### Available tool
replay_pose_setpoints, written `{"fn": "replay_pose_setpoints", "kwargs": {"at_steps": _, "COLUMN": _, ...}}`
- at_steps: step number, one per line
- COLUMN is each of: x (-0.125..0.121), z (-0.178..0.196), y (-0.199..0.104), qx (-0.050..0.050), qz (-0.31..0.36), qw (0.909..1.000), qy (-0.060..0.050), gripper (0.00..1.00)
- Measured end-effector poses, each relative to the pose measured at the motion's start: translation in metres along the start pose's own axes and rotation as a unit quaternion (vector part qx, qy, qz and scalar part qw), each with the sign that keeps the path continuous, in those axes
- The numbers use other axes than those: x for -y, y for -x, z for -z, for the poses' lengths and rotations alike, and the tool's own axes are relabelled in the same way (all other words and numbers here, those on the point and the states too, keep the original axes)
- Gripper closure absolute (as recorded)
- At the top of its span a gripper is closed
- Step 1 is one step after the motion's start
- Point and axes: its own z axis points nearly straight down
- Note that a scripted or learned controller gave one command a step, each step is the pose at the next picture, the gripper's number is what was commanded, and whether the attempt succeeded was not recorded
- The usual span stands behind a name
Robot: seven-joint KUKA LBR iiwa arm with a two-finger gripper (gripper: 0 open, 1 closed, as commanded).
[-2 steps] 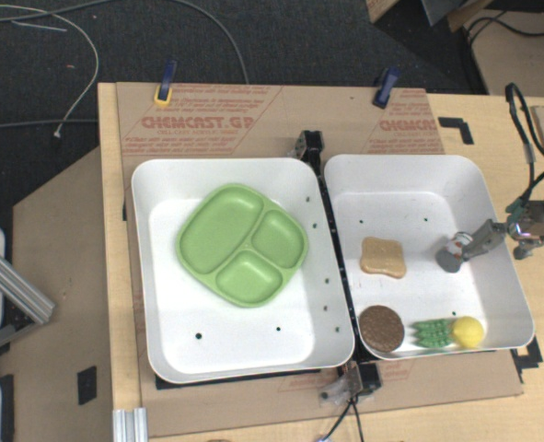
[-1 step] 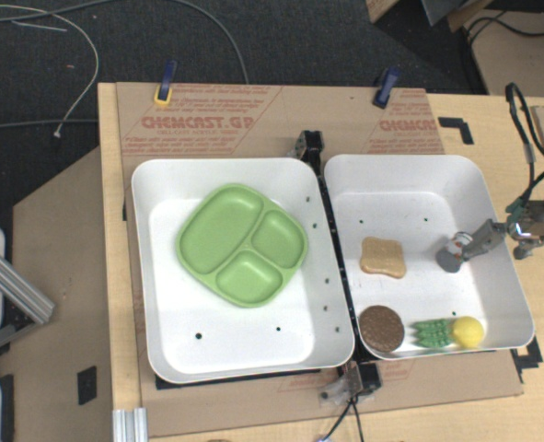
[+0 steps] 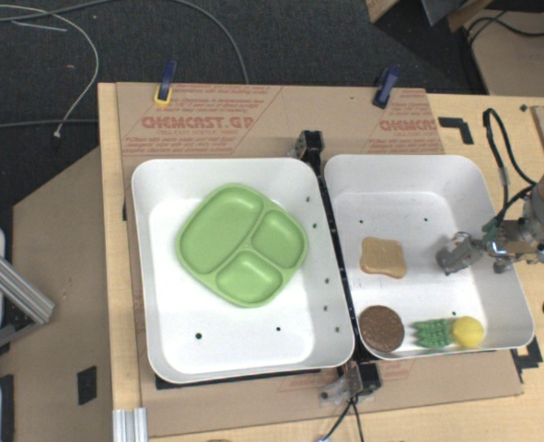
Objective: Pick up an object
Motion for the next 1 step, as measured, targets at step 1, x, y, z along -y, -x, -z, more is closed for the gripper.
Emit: {"fn": "replay_pose_setpoints", "kwargs": {"at_steps": 1, "x": -0.0065, "z": -0.0522, "y": -0.0083, "qx": -0.001, "qz": 0.0, "qw": 1.0, "qy": -0.002, "gripper": 0.0}}
